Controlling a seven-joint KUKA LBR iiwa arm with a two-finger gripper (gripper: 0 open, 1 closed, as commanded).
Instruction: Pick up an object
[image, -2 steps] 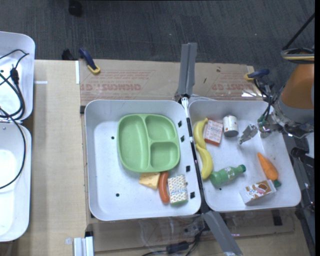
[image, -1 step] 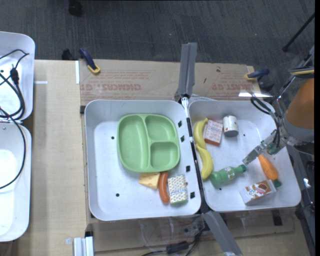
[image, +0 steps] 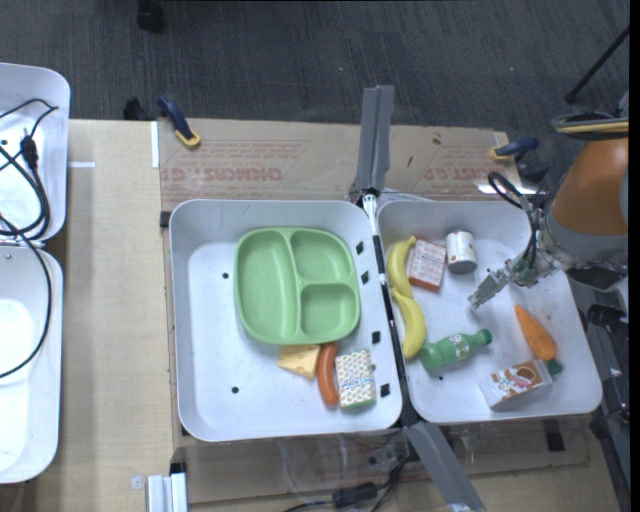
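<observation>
We observe two shallow white bins side by side on the worktop (image: 110, 300). The left bin (image: 200, 330) holds a green divided plate (image: 297, 284), lying flat in its upper middle. Just below the plate lie a yellow cheese wedge (image: 299, 361), an orange-red sausage (image: 327, 375) and a small patterned carton (image: 355, 380), close together near the bin's front wall.

The right bin (image: 470, 395) holds the remaining items. A banana (image: 404, 298) lies along its left wall. Beside the banana's upper end sits a small red and white box (image: 426, 265), and next to that a white can (image: 460, 251) on its side. A green bottle (image: 455, 350) lies on its side near the bin's centre front, its base close to the banana's lower end. A carrot (image: 536, 333) lies toward the right wall, and a juice carton (image: 515, 384) lies at the front right corner, just below the carrot.

The arm (image: 590, 195) enters from the right, its orange band above the right bin's far corner. The claw (image: 492, 286) hangs over the right bin's upper middle, between the white can and the carrot, apart from both. We cannot tell whether it is spread or pressed together. We see nothing gripped in it; every object lies on a bin floor.
</observation>
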